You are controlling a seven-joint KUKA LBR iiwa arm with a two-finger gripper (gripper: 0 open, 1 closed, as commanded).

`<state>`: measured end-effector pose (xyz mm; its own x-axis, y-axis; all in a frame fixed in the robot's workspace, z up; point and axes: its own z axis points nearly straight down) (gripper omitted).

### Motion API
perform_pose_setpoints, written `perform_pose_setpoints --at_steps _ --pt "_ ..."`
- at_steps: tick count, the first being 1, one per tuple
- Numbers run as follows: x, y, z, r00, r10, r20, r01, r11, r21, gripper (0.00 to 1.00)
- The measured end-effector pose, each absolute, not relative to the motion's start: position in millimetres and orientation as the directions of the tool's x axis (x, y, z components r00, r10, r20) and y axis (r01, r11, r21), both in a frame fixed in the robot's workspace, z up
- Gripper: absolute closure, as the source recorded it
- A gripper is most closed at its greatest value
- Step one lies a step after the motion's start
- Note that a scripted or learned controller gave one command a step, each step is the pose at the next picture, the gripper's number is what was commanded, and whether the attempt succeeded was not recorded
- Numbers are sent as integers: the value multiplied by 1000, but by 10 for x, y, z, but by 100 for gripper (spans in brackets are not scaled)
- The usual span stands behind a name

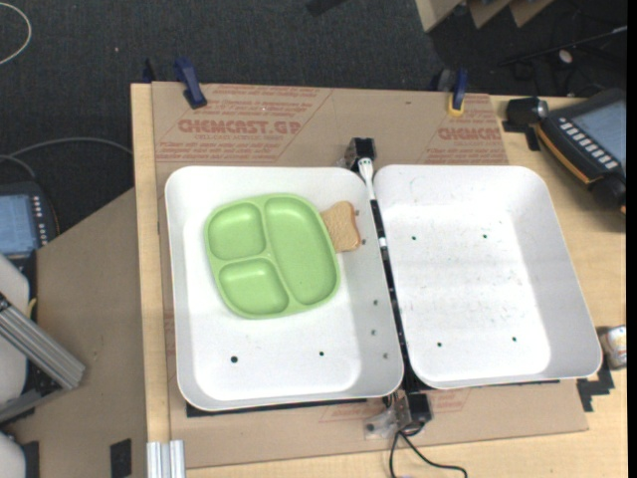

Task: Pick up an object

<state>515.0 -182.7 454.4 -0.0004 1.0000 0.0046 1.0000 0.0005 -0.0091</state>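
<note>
Cracker-looking tan piece (342, 226) sat in the left bin (199, 366), w/ its left edge touching or slightly overlapping the right rim of a green divided plate (271, 255); couldn't tell which. Plate had 3 compartments and lay flat in the upper-left part of that bin, nothing visible in any of them. Tan thing was near the bin's right wall, towards the back.

Right bin (478, 277) was just beside the left one, walls touching along the middle seam, w/ faint dark specks on its floor. Both bins rested on a brown cardboard sheet (249, 122) w/ red printing, on the tabletop, held at the back edge by a blue clamp (189, 83) and a yellow/blue clamp (457, 93).

As for the claw, couldn't tell if it was apart or together.
</note>
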Motion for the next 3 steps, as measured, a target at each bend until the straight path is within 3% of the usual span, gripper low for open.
perform_pose_setpoints --at_steps 1,2,3 --pt "4915 -1500 3656 -2 1000 4 1000 2 -11 100" --pt "5209 -1442 5449 -3 1000 -6 1000 3 22 100" --pt "4865 -960 4148 -4 1000 4 1000 4 -15 100"
